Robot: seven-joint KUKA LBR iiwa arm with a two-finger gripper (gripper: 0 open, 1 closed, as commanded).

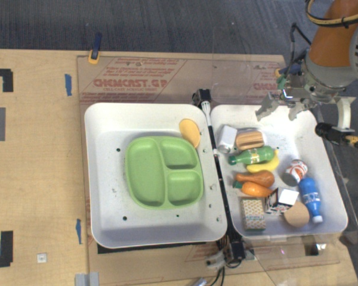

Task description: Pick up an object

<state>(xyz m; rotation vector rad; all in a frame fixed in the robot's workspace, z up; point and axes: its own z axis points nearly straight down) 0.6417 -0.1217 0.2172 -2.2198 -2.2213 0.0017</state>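
My gripper point(280, 109) hangs over the far end of the right bin point(333, 177), its two fingers spread with nothing between them. Below it in that bin lie a toy burger point(249, 139), a white can point(227, 138), a green bottle point(250, 156), a banana point(267, 165), two orange carrot-like pieces point(256, 183), a red-and-white can point(296, 170), a blue bottle point(310, 199), a tan round object point(296, 215), a patterned box point(253, 213) and a small white box point(284, 198). The burger lies nearest the gripper, apart from it.
The left bin point(101, 177) holds a green divided plate point(164, 171) and a yellow-orange oval object point(190, 131) at its far right corner. A black bar point(212, 136) runs between the bins. Cardboard and wooden bench surround them.
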